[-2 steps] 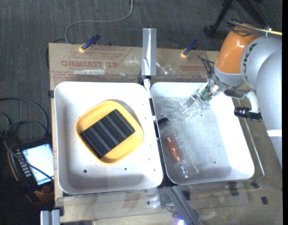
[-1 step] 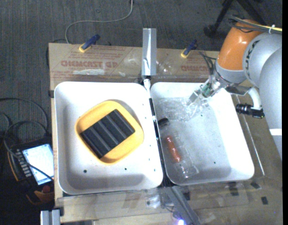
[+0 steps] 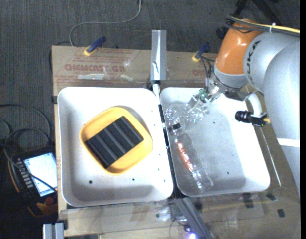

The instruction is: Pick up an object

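Your pincer [image 3: 206, 94] sits low at the right bin's [image 3: 242, 178] back edge — grip state, cannot tell. Clear plastic bottle [image 3: 185, 148] lies just below-left of it; centre over the body, not the crumpled end.

Two shallow white bins side by side on a bench. In the left bin [image 3: 68, 148], a yellow tray [image 3: 95, 123] with a black ribbed insert, lying at a slant. In the right bin [image 3: 242, 168], a clear plastic bottle [image 3: 190, 158] along the left wall. Gripper [image 3: 205, 96] low over the right bin's far edge, just above crumpled clear plastic [image 3: 182, 114].
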`<state>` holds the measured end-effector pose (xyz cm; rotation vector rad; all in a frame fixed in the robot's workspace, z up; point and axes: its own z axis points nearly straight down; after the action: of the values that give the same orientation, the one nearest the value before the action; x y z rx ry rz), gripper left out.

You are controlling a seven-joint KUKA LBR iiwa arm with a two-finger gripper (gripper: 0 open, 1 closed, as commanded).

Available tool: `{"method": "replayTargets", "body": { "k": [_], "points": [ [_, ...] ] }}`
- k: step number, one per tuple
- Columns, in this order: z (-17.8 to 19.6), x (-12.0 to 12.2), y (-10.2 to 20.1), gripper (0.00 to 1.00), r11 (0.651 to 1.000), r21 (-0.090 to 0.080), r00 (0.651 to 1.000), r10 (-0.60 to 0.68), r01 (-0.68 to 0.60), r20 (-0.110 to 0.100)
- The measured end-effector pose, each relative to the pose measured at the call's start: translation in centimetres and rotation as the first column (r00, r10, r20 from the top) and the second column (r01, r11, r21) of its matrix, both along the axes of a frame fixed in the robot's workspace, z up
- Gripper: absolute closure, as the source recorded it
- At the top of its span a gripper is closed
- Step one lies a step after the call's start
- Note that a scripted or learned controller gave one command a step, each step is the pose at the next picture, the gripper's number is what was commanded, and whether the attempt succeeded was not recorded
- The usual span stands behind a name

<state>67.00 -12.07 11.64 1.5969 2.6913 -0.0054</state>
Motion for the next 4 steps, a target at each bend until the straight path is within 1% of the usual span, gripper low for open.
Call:
{"method": "replayTargets", "body": {
  "k": [1,2,3,4],
  "points": [
    [3.2,-0.1,0.4,1.00,0.993,0.003,0.993,-0.114,0.114,-0.003],
    [3.1,-0.2,0.5,0.00,0.993,0.004,0.993,-0.114,0.114,-0.006],
    [-2.0,-4.0,0.9,0.00,0.987,0.003,0.987,0.158,-0.158,0.012],
    [-2.1,-1.4,1.8,0.00,0.993,0.004,0.993,0.120,-0.120,0.009]
  ]
}}
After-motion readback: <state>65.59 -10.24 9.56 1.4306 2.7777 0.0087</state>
